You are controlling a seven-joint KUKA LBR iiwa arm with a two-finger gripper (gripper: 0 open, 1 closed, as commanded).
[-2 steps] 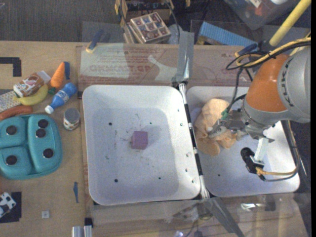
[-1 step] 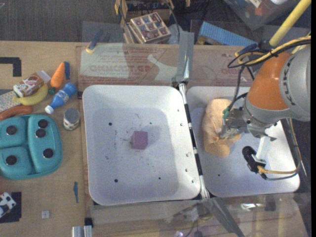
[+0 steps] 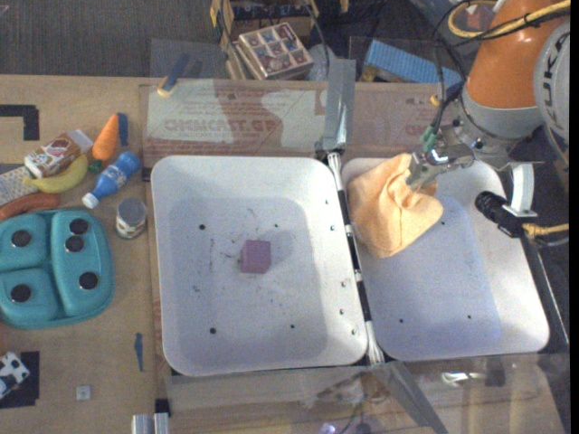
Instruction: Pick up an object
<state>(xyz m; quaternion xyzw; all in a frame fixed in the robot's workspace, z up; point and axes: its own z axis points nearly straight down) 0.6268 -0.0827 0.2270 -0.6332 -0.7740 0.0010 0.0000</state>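
Pinching the yellow cloth (image 3: 391,213) in the right bin (image 3: 470,324), up in its far-left corner by the divider. My gripper (image 3: 423,172) sits at the cloth's top right edge, fingers closed on a peak of fabric that looks drawn up between them. The rest of it slumps on the bin floor below and to the left, against the bin wall.

Handling, as I judge it:
- Soft, limp, light. No stiffness, so it will drape and hang from wherever I grip.
- Weight is no issue. Slip is: a thin fold can slide out of the fingers once the hanging bulk pulls on it.
- Not fragile, so a firm squeeze is fine.
- Best hold is a bunched ridge or thick fold, not a single-layer edge. Current bite is near the rim of the heap, so it's probably thin. Can't tell how many layers are in the fingers.
- On lift, expect it to unfurl and swing, and to drag along the left wall and the divider. It needs a straight rise with plenty of clearance before any sideways travel.

Other candidate: small purple block (image 3: 255,256) near the middle of the left bin (image 3: 181,197), well apart from me. Rigid, compact, flat faces, so it makes an easier pinch across opposite sides. Not what I'm on right now.

Clutter on the bench to the left of the bins is not relevant.
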